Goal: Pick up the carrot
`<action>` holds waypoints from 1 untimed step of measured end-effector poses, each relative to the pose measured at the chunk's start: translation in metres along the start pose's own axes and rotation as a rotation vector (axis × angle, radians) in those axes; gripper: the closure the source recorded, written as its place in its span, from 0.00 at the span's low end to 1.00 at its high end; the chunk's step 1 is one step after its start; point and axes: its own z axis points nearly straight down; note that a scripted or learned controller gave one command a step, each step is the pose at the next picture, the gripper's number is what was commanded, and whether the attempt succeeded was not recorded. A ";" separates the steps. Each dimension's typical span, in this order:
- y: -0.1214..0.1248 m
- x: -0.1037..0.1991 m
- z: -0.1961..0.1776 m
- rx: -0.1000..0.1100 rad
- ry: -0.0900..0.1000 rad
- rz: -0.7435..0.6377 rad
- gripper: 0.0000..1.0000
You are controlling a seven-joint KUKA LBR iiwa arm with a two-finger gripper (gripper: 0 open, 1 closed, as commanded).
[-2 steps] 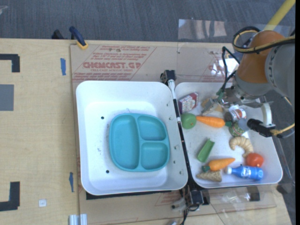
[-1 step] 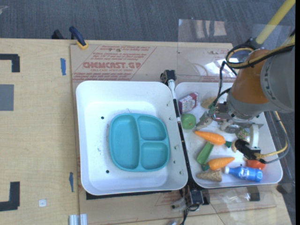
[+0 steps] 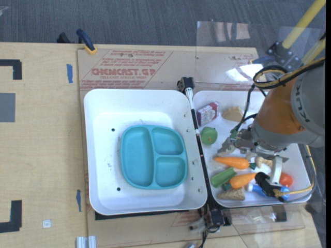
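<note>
Right bin (image 3: 302,187): shallow, white, at the tabletop's right end, crowded with toy food.
Carrot (image 3: 232,162): orange, lying crosswise near the right bin's middle, just beside the pincer's left side; nothing rests on it.
Second orange piece (image 3: 243,180): nearer the front rim, touching a green vegetable (image 3: 223,177).
Green apple (image 3: 209,136): against the right bin's left wall.
Pincer (image 3: 253,151): low over the right bin, arm entering from the right edge; whether it is released or clenched cannot be told.
Left bin (image 3: 98,154): white, sharing a wall with the right bin.
Teal tray (image 3: 153,156): three compartments, centred in the left bin, open floor on every side.
Tabletop (image 3: 36,154): bare wood along the left edge.
</note>
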 end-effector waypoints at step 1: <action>-0.030 -0.019 -0.001 -0.005 0.000 -0.337 0.00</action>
